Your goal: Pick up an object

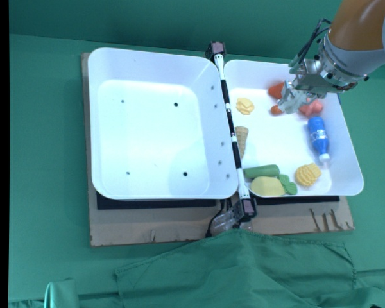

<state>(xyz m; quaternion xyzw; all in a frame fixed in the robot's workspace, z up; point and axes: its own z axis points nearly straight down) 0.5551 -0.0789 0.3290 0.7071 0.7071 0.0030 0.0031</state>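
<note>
Orange-banded grey arm (366, 24) — black cables, seemingly, run to its metal claw (294, 101).

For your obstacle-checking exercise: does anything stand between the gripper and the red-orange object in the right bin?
Nothing visible does. The gripper hangs right at the red-orange object, near the right bin's far edge; the blue bottle lies nearer the camera, aside.

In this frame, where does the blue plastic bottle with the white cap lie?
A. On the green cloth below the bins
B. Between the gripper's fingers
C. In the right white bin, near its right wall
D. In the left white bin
C: the blue plastic bottle lies flat in the right white bin, below the gripper.
</note>
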